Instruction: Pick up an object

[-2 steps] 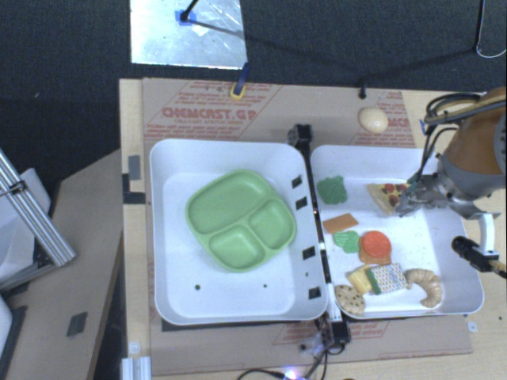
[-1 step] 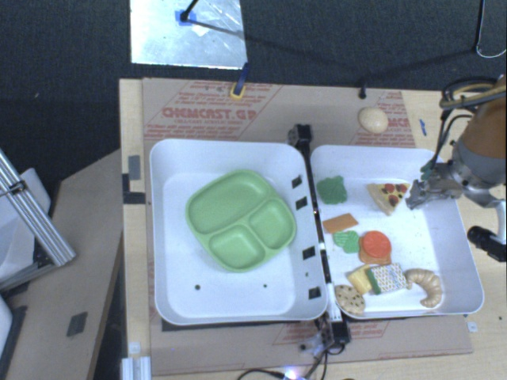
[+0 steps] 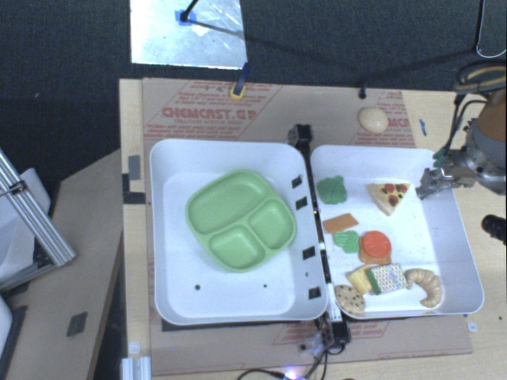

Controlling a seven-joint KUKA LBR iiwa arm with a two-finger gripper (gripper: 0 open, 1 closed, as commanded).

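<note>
Nothing lay in the gripper (image 3: 432, 182), which hung at the right bin's (image 3: 463, 248) right rim, just right of the pizza slice (image 3: 388, 196); whether it was open I could not tell. This looked like the approach step. Next it needed to move left over the pizza slice, then descend. Below the slice lay a tomato (image 3: 375, 245) and croissant (image 3: 425, 285).
</note>
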